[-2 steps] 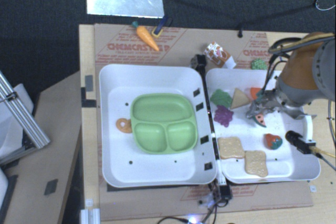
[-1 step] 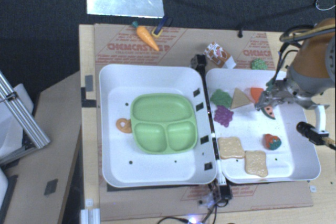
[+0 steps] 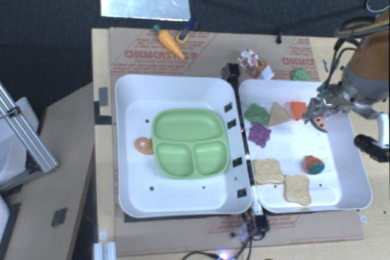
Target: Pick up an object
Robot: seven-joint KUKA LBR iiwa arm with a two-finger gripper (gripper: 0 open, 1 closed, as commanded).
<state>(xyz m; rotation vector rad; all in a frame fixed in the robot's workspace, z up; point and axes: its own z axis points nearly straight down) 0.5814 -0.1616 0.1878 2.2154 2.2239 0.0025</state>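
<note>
Fingers, first: the gripper [image 3: 316, 111] sits low over the upper right of the right bin [image 3: 341, 158], but its tips are a dark blur and whether they are spread or closed cannot be told. Just below them lies a reddish slice with a dark edge [image 3: 321, 123], touching or nearly so, and just to the left an orange piece [image 3: 298, 109]. Beside that, a tan wedge [image 3: 279, 114], a green leafy piece [image 3: 256, 112] and purple grapes [image 3: 259, 133]. Lower down, a small red and teal item [image 3: 314, 164] sits alone, and two slices of toast [image 3: 268, 171] lie side by side near the front wall. Over in the left bin [image 3: 131, 131], a green divided plate [image 3: 189, 143] takes the middle, a pretzel [image 3: 144, 145] just off its left edge. Behind the bins, on the board, a carrot [image 3: 170, 43].
</note>
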